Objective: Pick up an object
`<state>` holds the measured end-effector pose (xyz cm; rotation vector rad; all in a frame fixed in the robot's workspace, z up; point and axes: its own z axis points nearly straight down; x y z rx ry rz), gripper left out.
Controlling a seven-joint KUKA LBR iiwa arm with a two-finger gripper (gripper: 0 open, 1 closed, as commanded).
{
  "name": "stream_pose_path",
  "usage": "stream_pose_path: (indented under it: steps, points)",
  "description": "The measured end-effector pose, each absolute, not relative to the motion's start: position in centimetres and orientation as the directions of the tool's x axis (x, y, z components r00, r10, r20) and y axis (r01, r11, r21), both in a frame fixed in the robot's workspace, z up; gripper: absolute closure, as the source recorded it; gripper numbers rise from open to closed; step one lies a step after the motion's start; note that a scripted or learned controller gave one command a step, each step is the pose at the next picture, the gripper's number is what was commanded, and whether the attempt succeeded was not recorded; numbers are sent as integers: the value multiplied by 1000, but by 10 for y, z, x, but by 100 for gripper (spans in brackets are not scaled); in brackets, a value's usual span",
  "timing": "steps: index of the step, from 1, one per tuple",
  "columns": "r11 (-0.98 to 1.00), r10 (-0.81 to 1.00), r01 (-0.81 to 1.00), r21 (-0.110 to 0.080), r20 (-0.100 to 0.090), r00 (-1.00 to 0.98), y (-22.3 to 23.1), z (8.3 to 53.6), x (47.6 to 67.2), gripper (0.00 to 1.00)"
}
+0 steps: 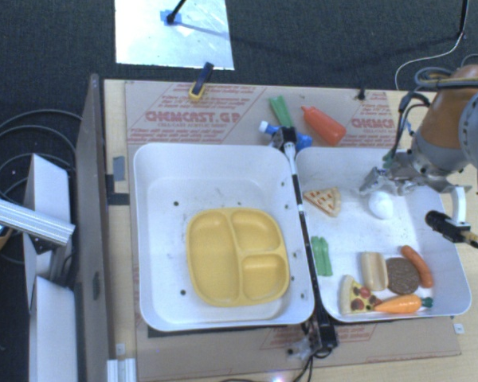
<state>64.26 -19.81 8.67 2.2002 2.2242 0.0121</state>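
My gripper hangs over the back of the right bin, its metal fingers spread open with nothing between them. A white egg lies on the bin floor just in front of the fingertips, close to them but apart. A waffle-patterned wedge lies to the left of the egg. Toward the front of the bin sit a green pod, a bread roll, a brown patty, a red sausage, a pizza slice and an orange carrot.
The left bin holds a yellow divided plate. Behind the bins, on the cardboard, lie a green piece, an orange-red piece and a small blue piece. The arm stretches away over the right bin's far right corner.
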Motion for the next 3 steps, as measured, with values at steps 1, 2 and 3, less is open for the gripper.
stream_pose_path:
  steps: [1, 2, 3]
  points:
    - [-3, 1000, 1000, 2, -2, 3, -208, 156, 555, 0]
    - [-3, 1000, 1000, -2, 2, 3, -203, 82, 496, 0]
    - [11, 1000, 1000, 13, -3, -11, -193, 88, 616, 0]
